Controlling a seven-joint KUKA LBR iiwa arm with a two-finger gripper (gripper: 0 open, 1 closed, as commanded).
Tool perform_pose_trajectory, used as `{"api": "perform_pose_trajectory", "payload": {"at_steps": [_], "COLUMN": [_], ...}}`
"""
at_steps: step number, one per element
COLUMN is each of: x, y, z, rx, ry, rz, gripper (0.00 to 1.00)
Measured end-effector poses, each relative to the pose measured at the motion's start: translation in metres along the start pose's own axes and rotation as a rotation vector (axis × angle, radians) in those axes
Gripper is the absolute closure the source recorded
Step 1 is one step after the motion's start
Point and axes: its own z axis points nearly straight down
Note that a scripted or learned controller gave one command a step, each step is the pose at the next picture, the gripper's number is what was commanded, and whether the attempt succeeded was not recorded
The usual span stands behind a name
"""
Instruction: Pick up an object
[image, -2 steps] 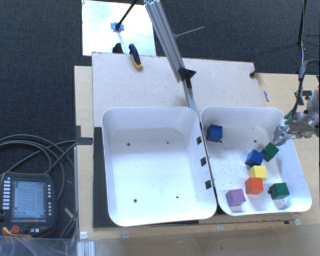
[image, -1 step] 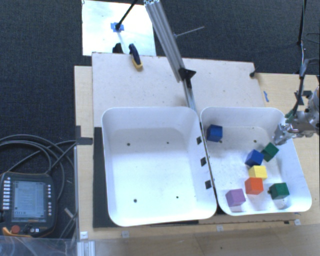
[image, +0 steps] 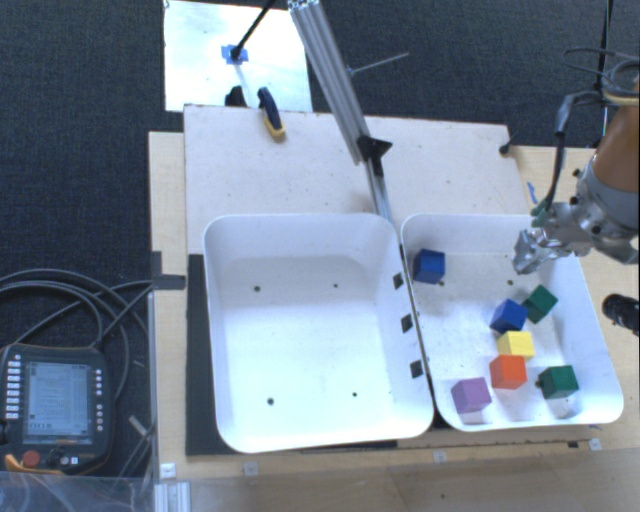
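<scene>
A slanted overhead look at a bench with two shallow white bins side by side. The left bin (image: 300, 330) holds nothing to pick; the right bin (image: 470, 240) holds seven small coloured cubes. A dark blue cube (image: 429, 265) sits alone near the upper left of that bin, well apart from the rest. The others cluster toward the lower right: a second blue cube (image: 508, 316) touching a tilted dark green cube (image: 541, 302), a yellow cube (image: 516, 344) just below them, an orange cube (image: 508, 372) touching the yellow one, a purple cube (image: 471, 394) beside the orange, and another green cube (image: 558, 380) near the bin's right wall. The grey arm reaches in from the right, and its gripper (image: 527, 252) hangs above the bin's upper right area, just above the green and blue pair; whether its jaws are open or closed cannot be told at this size. The cubes look light, rigid and smooth-faced, probably not fragile. Judging by layout, the lone dark blue cube offers the easiest hold, across two opposite flat faces; the clustered cubes leave little finger room.
</scene>
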Motion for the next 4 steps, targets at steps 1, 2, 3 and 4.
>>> {"api": "perform_pose_trajectory", "payload": {"at_steps": [1, 2, 3, 4], "x": [0.038, 0.087, 0.129, 0.187], "y": [0.022, 0.044, 0.07, 0.081], "z": [0.006, 0.002, 0.009, 0.015], "rx": [0.001, 0.0, 0.0, 0.001], "ry": [0.0, 0.0, 0.0, 0.001], "rz": [0.001, 0.0, 0.001, -0.001], "gripper": [1.0, 1.0, 1.0, 1.0]}}
